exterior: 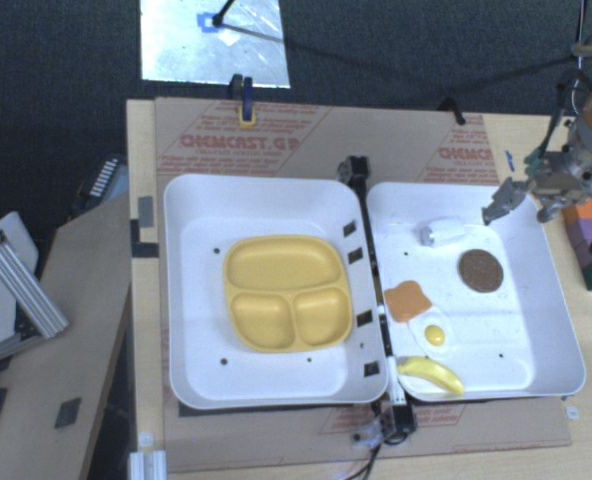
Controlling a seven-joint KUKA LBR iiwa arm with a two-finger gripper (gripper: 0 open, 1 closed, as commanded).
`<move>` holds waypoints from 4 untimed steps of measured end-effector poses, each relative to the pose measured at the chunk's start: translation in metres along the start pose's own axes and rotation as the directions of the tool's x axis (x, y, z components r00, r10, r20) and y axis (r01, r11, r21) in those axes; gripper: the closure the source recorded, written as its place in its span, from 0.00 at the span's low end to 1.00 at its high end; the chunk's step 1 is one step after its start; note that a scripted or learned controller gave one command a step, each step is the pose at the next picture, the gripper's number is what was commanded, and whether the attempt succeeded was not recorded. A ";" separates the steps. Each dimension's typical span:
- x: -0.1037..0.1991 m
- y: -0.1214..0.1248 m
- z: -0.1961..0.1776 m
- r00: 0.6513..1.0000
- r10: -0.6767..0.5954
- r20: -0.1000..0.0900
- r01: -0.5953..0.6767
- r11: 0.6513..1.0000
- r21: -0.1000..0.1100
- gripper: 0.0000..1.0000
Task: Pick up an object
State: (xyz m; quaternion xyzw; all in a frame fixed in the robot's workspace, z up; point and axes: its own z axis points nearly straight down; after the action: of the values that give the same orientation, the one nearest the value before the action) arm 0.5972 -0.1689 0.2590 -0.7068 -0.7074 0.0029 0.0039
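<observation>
Two bins [266, 193] sit side by side on my bench [306, 133], and the split looks deliberate: the left one carries just a yellow tray [286, 293] with three compartments, while the right bin [536, 358] has all the small things I could pick. A brown disc [481, 270] lies near the middle right, a white piece [443, 232] lies farther back, an orange slice [408, 300] and a fried egg [434, 335] sit close to the divider, and a banana [431, 374] rests at the near edge. They lie mostly apart from one another, which I judge leaves room to come down on any of them.

My hand [521, 196] hangs over the far right corner of the right bin, at the rim. I can't tell from here whether its fingers are spread or together, and I see nothing between them. The white piece and the disc are the nearest targets; I'd call the pick not yet begun.
</observation>
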 end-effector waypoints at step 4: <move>0.002 0.003 0.157 1.000 0.000 0.002 0.000 1.000 -0.009 0.00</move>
State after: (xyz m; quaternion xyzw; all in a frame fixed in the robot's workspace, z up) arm 0.5990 -0.1668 0.1018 -0.7067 -0.7075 0.0004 0.0003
